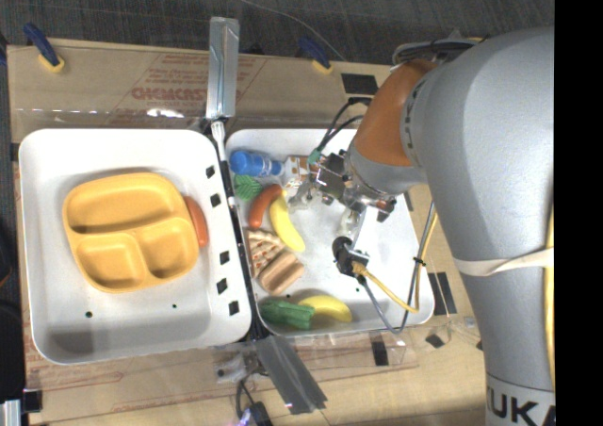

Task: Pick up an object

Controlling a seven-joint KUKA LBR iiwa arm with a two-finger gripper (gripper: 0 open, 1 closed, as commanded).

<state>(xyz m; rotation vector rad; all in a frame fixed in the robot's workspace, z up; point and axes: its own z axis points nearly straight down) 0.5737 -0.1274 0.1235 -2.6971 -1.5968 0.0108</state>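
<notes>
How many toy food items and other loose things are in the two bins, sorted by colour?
Yellow: 3 – tray, banana, second banana
Orange or red: 2 – sausage, carrot-like piece
Green: 2 – cucumber, leafy piece
Blue: 1 – bottle
Brown: 2 – hot dog bun, waffle-like piece
Total: 10

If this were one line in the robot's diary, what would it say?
arm: over right white bin | gripper: above yellow toy banana | yellow divided tray: left bin
</notes>
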